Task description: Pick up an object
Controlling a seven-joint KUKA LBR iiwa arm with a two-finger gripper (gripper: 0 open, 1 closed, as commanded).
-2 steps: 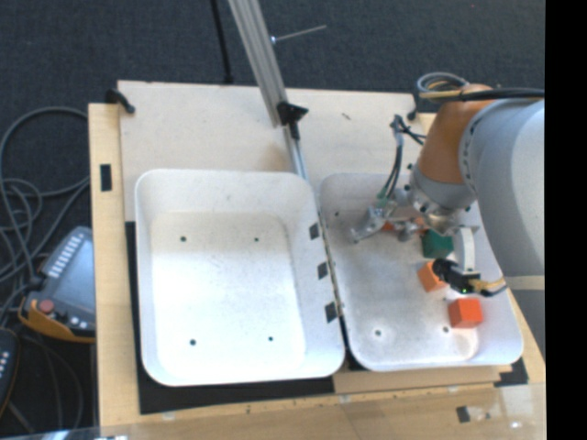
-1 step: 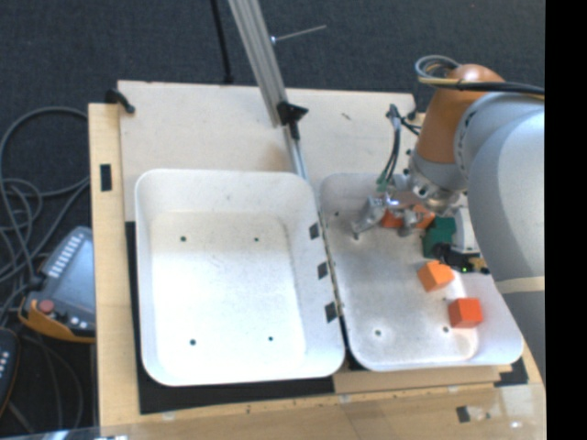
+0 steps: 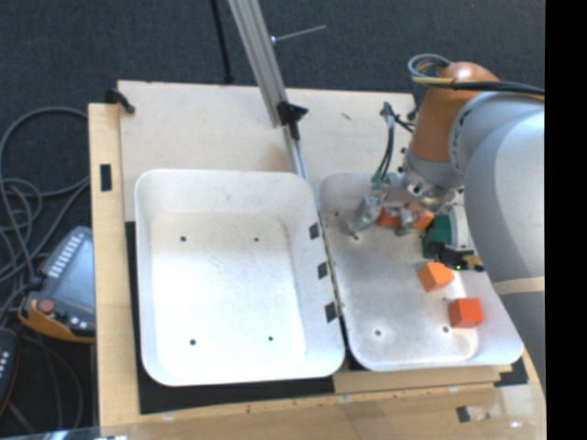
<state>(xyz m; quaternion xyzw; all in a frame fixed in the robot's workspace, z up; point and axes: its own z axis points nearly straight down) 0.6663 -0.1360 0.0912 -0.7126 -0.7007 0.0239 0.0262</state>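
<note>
Above right bin (image 3: pixel 367 273), gripper (image 3: pixel 378 216) (low)

- The two white bins (image 3: pixel 229 273) look like smooth, matt moulded plastic, faintly speckled.
- The bench (image 3: pixel 202 126) top is pale, matt board, like unfinished wood.
- The slanted pole (image 3: pixel 259 49) is ribbed, bright aluminium.
- The arm (image 3: pixel 504 172) has a smooth grey shell with a satin sheen.
- The orange blocks (image 3: pixel 465 312) look matt.

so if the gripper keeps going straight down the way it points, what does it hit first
Probably the floor of the right white bin, near its far end. The gripper hangs just above it; a small orange piece lies close beside, though depth is unclear.
</note>
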